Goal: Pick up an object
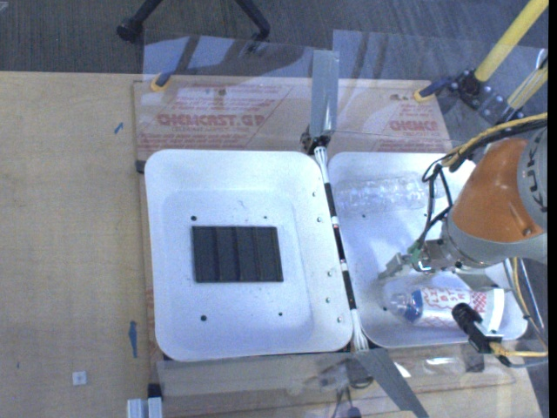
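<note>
Clear plastic bottle (444, 305) w/ red-white label, blue band, lying in right bin (374, 225), hand (409, 266) above, grip state unclear

Two white bins (174, 181) sit side by side. One dark ribbed block (237, 253) lies far from the jaws; two clear plastic bottles, one (379, 196) near them, one (444, 305) just beside them.

Grey arm (509, 207) from the right, wrist bent down, claw (402, 266) low
</note>
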{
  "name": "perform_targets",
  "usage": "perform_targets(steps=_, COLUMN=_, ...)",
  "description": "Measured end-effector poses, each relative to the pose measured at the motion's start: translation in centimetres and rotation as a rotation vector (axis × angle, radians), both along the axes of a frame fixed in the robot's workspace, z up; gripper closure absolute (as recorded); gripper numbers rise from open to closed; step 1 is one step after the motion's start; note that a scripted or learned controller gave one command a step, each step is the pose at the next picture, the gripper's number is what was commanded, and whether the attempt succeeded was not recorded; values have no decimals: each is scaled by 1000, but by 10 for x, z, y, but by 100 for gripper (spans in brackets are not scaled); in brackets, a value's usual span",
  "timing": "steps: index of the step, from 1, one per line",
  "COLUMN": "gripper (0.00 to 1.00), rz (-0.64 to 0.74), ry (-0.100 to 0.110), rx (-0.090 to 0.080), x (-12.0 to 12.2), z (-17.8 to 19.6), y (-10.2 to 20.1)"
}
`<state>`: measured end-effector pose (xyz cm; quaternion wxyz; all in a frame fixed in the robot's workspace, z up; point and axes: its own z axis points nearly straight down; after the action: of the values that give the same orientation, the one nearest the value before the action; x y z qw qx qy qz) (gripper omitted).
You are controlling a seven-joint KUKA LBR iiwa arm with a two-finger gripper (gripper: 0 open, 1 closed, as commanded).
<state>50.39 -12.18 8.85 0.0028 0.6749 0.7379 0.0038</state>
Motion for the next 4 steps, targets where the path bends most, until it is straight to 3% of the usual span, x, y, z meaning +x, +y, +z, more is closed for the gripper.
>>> perform_targets(steps=1, gripper=0, rz=23, ry=0, rx=-3, x=-22, z=0, y=28)
perform_targets(steps=2, gripper=0, rz=23, ry=0, rx=-3, x=-22, z=0, y=28)
perform_targets(steps=3, gripper=0, rz=-102, ry=6, rx=7, x=-22, z=6, y=-20)
perform_targets(steps=4, gripper=0, rz=-153, ry=1, rx=0, x=-21, z=-1, y=-58)
